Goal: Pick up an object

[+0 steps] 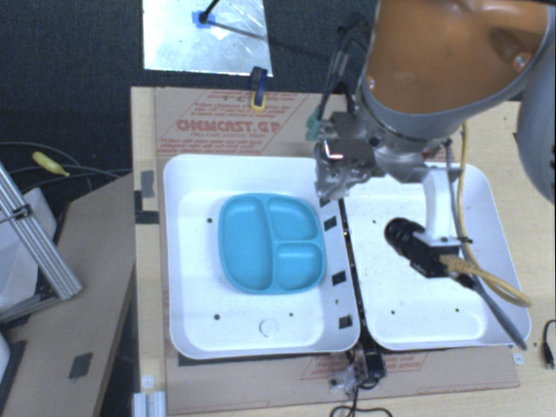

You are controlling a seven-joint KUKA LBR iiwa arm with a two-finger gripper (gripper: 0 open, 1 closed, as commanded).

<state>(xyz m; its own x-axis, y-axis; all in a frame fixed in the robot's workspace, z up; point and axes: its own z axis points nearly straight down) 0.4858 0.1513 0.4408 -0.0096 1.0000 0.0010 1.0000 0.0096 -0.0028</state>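
Blue divided plate (pixel 271 242) lying flat in the left bin (pixel 195 259), right of that bin's centre and near the divider between the bins; its long axis runs roughly left to right, with the single large compartment toward the left and two smaller ones toward the right. End effector (pixel 334 179) hangs above the divider, at the plate's upper right corner; whether it is spread or pressed together cannot be told. Right bin (pixel 417 320) adjoins on the tabletop (pixel 226 120).

Light was even and fairly bright, washing the white bins (pixel 200 233) pale. The foil sheet (pixel 206 22) at upper left glared. The arm (pixel 443 50) at upper right loomed close and blurred, casting soft shadows.
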